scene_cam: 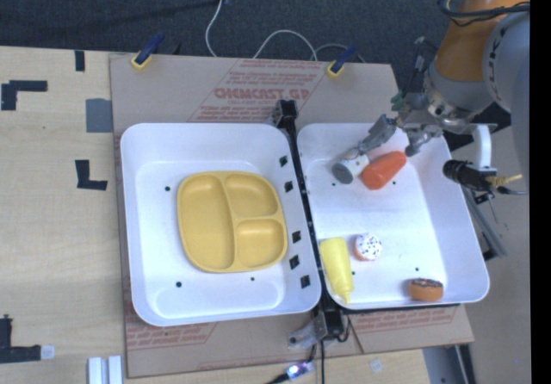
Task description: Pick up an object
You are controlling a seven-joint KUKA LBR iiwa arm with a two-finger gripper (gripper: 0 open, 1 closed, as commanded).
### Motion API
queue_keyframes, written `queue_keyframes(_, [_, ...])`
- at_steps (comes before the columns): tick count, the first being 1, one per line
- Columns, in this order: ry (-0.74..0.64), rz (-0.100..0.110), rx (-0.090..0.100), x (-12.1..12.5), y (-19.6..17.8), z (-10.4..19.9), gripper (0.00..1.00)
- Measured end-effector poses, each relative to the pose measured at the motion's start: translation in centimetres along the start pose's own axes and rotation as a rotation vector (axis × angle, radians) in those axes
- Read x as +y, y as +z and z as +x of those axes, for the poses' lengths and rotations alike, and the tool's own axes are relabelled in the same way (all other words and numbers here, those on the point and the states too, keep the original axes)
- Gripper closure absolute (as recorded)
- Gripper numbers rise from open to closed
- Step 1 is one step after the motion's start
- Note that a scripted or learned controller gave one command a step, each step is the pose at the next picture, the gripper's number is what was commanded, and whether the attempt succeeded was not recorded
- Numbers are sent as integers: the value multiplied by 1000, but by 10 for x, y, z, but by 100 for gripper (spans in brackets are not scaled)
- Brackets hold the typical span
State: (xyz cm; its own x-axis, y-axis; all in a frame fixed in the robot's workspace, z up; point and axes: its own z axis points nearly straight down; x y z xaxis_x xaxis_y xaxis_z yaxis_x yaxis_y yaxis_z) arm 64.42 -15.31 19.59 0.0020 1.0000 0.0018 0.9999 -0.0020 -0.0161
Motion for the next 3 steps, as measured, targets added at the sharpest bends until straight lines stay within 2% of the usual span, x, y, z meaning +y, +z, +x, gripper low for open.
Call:
queue_keyframes(1, [-3, -15, -2, 3, -9, 0, 0])
queue_keyframes(2, [-3, -9, -2, 1, 53, -6, 0])
queue_keyframes(3, [-5, -35, -7, 8, 74, -6, 0])
